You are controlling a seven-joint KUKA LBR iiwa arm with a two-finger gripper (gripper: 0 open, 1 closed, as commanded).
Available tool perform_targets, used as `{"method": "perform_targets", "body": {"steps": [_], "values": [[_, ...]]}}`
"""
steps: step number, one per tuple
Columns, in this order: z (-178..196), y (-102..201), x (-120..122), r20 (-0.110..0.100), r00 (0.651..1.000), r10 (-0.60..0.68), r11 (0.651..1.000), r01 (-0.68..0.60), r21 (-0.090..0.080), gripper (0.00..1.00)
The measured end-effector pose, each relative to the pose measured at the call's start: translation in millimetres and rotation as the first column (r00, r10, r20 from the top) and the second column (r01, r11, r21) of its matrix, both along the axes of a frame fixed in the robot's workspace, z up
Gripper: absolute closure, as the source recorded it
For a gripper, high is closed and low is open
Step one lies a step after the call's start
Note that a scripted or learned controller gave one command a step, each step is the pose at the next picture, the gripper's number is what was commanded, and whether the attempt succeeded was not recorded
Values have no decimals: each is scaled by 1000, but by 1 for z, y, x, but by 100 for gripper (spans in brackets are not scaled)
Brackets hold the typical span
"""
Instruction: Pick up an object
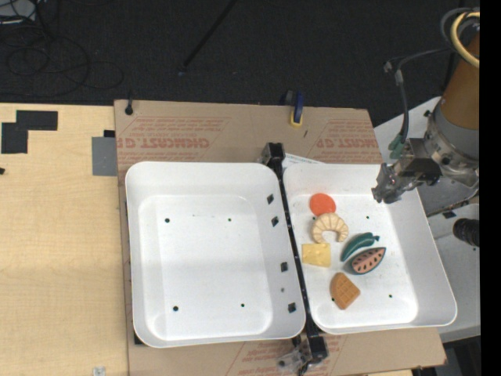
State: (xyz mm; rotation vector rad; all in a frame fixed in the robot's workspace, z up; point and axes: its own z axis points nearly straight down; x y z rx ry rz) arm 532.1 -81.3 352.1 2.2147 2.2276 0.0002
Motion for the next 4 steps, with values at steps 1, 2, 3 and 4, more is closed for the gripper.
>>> {"method": "perform_targets", "body": {"steps": [1,2,3,4], "values": [[9,51,23,-5,1000,-1,1000,1,1,100],[64,93,53,-1,1000,-2,1000,2,0,100],[-165,92,47,-25,1000,-7,1000,7,-1,100],[-38,107,23,2,1000,-4,1000,4,1,100]]}}
